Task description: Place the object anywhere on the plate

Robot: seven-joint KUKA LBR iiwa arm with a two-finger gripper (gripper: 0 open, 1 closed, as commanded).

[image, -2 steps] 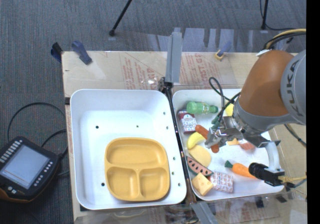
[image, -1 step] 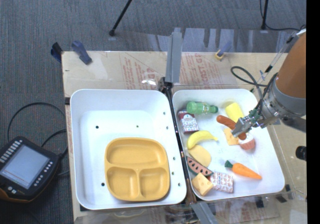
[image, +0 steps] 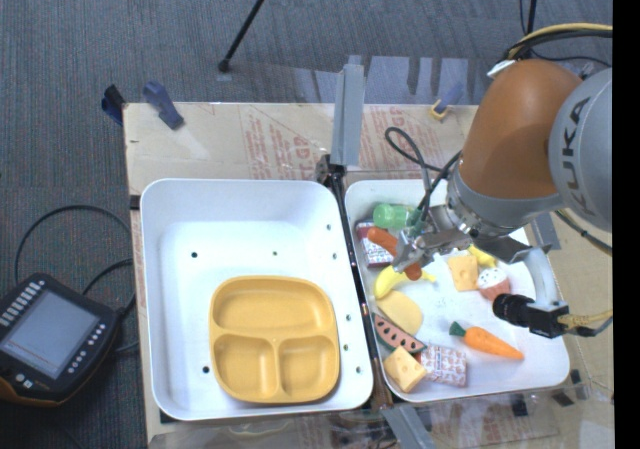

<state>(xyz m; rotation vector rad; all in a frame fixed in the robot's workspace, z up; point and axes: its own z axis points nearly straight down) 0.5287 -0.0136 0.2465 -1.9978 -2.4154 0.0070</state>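
I hang over the right bin (image: 545,362), my gripper (image: 412,255) low among the toy food near its left wall; whether my jaws are spread or pinched I cannot tell. The object I should take is probably the banana (image: 388,281), just below my tip and well right of the plate (image: 274,339).

My worry: the pieces crowd together, so I may nudge a neighbour, or lift nothing.

Counted: two bins, one yellow plate with three compartments lying in the left bin (image: 170,237), one carrot (image: 490,341), one banana, one watermelon slice (image: 400,333).
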